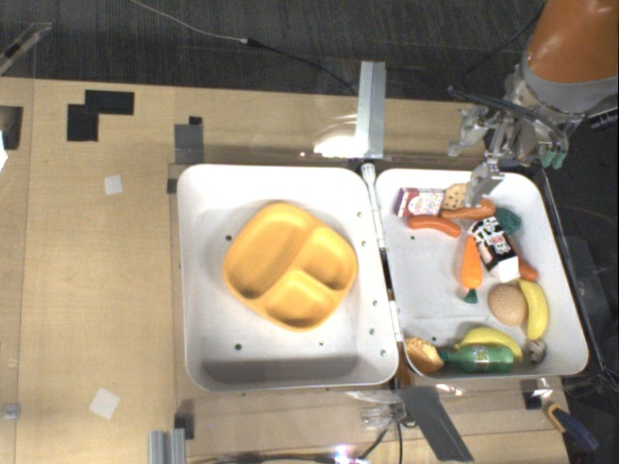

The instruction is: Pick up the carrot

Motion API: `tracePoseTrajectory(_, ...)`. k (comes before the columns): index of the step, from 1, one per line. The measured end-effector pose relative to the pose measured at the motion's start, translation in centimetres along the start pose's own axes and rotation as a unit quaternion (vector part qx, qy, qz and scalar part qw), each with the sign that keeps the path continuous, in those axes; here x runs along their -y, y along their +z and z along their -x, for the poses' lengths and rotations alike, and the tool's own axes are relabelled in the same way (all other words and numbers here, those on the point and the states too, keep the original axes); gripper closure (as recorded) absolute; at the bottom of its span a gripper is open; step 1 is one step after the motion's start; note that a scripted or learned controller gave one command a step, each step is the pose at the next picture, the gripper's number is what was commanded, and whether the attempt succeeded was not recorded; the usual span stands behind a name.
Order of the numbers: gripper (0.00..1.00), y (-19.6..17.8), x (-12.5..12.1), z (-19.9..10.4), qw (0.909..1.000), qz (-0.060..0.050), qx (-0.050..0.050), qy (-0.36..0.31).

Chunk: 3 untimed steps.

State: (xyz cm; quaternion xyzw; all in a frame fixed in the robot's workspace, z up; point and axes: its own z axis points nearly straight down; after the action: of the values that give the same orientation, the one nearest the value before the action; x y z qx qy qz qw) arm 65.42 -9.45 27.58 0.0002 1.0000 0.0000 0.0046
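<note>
Wooden bench: grey arm reaches over the right white bin's far edge, gripper opening unclear, orange plastic carrot mid-bin.

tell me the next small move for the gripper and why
Probably shift the gripper toward the near side of the right bin and lower over the carrot. It now hangs by the hot dog at the far end, short of the carrot.
</note>
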Motion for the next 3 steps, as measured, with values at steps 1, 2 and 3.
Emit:
tracePoseTrajectory(1,0.0,16.1,1.2,-2.8,0.9997,0.001,-0.005,0.024)
tracePoseTrajectory(2,0.0,18.6,3.0,-7.7,0.9965,0.0,0.002,0.083)
tracePoseTrajectory(3,1.0,17.2,2.9,-7.4,0.9968,0.0,0.006,0.08)
